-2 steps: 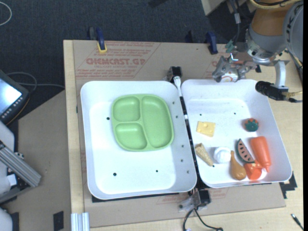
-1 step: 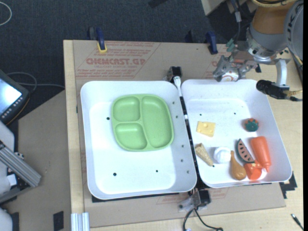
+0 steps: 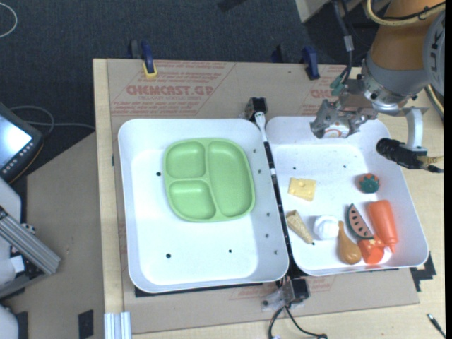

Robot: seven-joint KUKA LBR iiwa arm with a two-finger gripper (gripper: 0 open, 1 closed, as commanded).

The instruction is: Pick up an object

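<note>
The counter (image 3: 212, 83) was a flat brown board with red lettering, held by two blue clamps along its upper edge. On it sat two shallow white bins with rounded corners, smooth and glossy, side by side. The left bin (image 3: 141, 253) held one thing — a pale green plastic plate (image 3: 210, 179), matte, rounded, split into three compartments.

The right bin (image 3: 332, 154) held seven small toy foods, gathered toward the lower right of the frame: an orange carrot-like piece (image 3: 384, 219), a watermelon slice (image 3: 359, 221) with a green rind, a tan drumstick shape (image 3: 346, 247), a red piece (image 3: 372, 252) below the carrot, a yellow cheese square (image 3: 303, 188), a tan wedge (image 3: 299, 226), a white round cap (image 3: 326, 227), and, apart from these, a small green-and-orange round piece (image 3: 368, 183) near the right wall.

The arm (image 3: 402, 48), grey with an orange band, came in at upper right. Its metallic end effector (image 3: 336, 127) hung over the right bin's upper edge; whether its fingers stood wide or narrow I could not tell, and nothing was visible between them.
</note>
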